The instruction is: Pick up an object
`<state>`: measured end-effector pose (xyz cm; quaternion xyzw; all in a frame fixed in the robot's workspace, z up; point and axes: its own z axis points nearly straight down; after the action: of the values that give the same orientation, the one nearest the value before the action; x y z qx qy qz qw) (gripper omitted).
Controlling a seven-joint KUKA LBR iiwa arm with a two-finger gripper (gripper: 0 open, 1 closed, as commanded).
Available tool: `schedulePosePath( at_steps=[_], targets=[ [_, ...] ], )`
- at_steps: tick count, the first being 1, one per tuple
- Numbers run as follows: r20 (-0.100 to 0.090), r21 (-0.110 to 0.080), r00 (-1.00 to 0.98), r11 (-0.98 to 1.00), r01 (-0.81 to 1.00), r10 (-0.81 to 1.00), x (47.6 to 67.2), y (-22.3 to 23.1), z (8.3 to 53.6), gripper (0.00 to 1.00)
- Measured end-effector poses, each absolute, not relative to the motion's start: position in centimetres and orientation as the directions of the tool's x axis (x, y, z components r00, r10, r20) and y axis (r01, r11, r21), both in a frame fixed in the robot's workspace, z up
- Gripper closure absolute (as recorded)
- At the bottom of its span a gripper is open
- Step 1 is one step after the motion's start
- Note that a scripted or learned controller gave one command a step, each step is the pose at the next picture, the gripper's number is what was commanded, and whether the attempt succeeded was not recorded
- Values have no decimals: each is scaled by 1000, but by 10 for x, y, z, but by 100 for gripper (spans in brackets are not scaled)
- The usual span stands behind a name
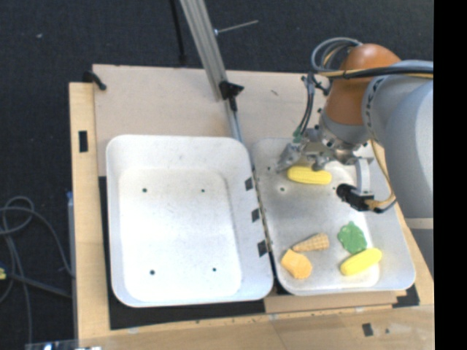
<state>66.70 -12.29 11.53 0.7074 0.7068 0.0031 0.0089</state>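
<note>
Arm's over the right bin (387, 217), tool (310, 168) sitting right at a yellow banana-looking piece (309, 176) up around 12 o'clock in there. Honestly can't tell if that piece is clamped or just underneath, so I'd say the pick isn't done yet. Orange block (297, 264), cone (312, 243), green thing (352, 237) and yellow lump (360, 262) sit untouched near 6 o'clock.

My arm (398, 133) is a fat, smooth grey cylinder with a glossy orange band (357, 86) above the wrist. I see looped grey cables (332, 49) arching over it and a black connector (352, 195) lower down.
</note>
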Motion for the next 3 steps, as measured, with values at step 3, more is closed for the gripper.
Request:
schedulePosePath(
  at_steps=[3],
  targets=[
    [-1,7,-1,1,1000,1000,676,-126,221,100]
  ],
)
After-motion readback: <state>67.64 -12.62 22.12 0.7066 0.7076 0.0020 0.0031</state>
